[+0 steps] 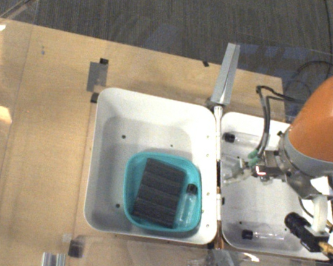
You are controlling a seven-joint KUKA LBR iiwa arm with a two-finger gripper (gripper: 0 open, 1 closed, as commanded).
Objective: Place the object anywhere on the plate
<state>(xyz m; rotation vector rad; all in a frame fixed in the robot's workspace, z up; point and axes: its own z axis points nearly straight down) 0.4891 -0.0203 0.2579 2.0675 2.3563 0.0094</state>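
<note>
Object [158, 192] — dark ribbed block — lies flat on the teal plate [136, 167] in the left bin [112, 120], lower centre of frame, while the gripper [243, 168] hangs over the right bin [265, 220] at its upper left — finger opening impossible to tell.

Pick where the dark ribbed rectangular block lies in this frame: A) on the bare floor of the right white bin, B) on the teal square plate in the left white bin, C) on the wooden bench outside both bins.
B: the dark ribbed rectangular block lies on the teal square plate, which sits inside the left white bin.
</note>
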